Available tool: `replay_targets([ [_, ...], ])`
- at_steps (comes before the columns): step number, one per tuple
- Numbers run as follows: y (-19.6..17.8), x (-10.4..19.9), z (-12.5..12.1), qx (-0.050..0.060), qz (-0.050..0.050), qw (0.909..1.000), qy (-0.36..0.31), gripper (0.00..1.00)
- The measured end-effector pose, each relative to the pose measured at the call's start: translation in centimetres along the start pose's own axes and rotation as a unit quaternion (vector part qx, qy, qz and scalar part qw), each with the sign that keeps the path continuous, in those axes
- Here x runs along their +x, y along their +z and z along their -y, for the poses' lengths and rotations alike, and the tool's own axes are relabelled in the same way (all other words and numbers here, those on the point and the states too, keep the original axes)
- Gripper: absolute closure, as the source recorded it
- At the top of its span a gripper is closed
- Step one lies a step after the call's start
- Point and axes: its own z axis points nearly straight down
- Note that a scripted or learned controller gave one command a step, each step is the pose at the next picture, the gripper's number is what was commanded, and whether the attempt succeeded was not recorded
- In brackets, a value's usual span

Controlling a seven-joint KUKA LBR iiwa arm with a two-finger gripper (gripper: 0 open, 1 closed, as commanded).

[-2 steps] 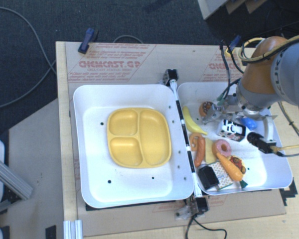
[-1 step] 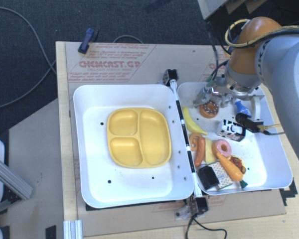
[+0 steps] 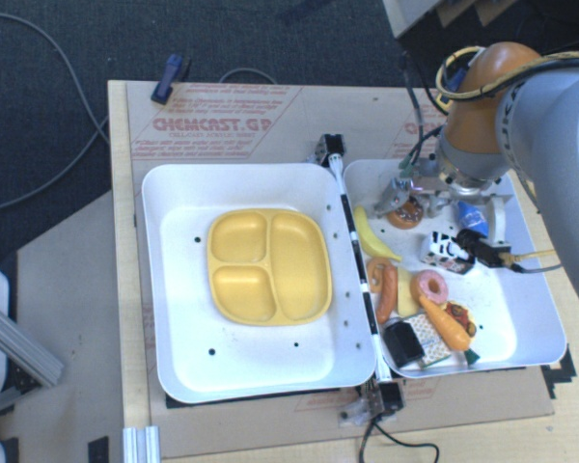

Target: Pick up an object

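While the gripper (image 3: pixel 402 204), whose grip state I cannot tell, hovers at the right bin's (image 3: pixel 545 331) upper left, the banana (image 3: pixel 371 238) lies there, running upper-left to lower-right beside the divider, carrot (image 3: pixel 447 325) below.

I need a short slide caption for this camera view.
KUKA arm's gripper low over the toy-filled right bin; yellow divided plate in left bin.

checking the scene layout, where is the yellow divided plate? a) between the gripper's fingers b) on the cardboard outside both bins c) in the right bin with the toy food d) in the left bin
d: the yellow divided plate lies flat in the left bin, while the banana, carrot and donut lie in the right bin.
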Motion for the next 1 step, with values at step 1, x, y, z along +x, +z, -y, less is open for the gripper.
replay_targets([
  [1, -1.02, 0.02, -0.05, -0.001, 0.0, 1.0, 0.0, 1.0],
])
